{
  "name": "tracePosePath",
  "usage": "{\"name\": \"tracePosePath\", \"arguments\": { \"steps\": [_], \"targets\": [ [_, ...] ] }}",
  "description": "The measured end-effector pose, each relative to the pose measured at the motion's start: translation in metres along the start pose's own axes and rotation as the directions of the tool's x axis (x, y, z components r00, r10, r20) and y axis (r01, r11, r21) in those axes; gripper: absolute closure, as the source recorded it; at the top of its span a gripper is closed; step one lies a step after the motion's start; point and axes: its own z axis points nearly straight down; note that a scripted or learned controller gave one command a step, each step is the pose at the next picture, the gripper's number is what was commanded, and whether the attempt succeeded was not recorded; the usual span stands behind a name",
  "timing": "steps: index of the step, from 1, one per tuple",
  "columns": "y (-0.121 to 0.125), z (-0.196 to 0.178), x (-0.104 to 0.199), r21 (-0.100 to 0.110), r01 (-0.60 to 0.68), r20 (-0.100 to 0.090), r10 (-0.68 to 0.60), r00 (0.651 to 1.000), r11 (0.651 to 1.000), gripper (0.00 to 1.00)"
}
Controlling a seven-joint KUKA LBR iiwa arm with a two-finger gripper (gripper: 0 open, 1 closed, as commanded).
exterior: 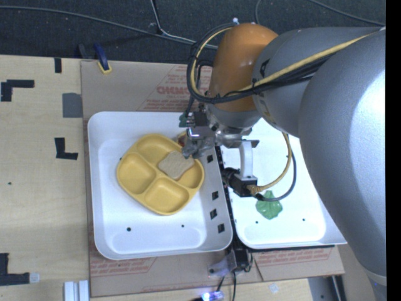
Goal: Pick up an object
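Right now a yellow divided plate (160,174) lies in the left bin (103,168), set at a slant, with three compartments. A small tan piece, like a slice of toast (175,165), rests where the plate's dividers meet, toward its upper right part. My gripper (191,140) hangs just above the plate's upper right rim, very near the toast; I cannot tell whether it touches either one, nor how it is set, since my wrist hides it. My orange band (241,61) and grey arm (338,111) reach in from the right, crossing over the right bin (282,234). In that right bin a small green object (269,207) lies near the front, well apart from the plate. Black and yellow cables loop beside my wrist. Both bins sit side by side on a brown cardboard sheet (135,86) laid on the pale tabletop (37,199).
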Motion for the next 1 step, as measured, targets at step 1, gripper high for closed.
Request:
{"name": "tracePosePath", "arguments": {
  "steps": [1],
  "targets": [
    [-0.0001,-0.0009,-0.0029,0.000,-0.004,0.001,0.004,1.000,1.000,0.00]
  ]
}}
